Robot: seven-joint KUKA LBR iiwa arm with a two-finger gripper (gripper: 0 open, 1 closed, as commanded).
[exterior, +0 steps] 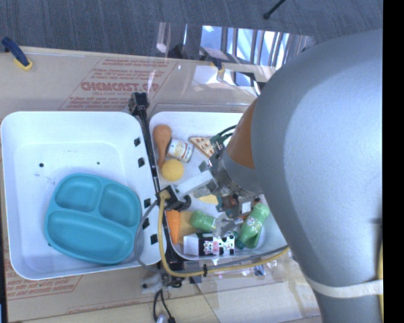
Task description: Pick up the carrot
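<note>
I see carrot [173, 225] at right bin's [209, 121] left wall, partly hidden by yellow cable [163, 237]. Gripper [223, 204] blurred among clutter; finger state unclear. Arm [323, 160] hides bin's right side.

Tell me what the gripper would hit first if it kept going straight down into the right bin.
Probably the green cup beside the carrot; the gripper hangs over that clutter, though depth is hard to judge from this view.

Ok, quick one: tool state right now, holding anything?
Tool: low in the right bin among the items, near the carrot; open or closed cannot be told.
</note>
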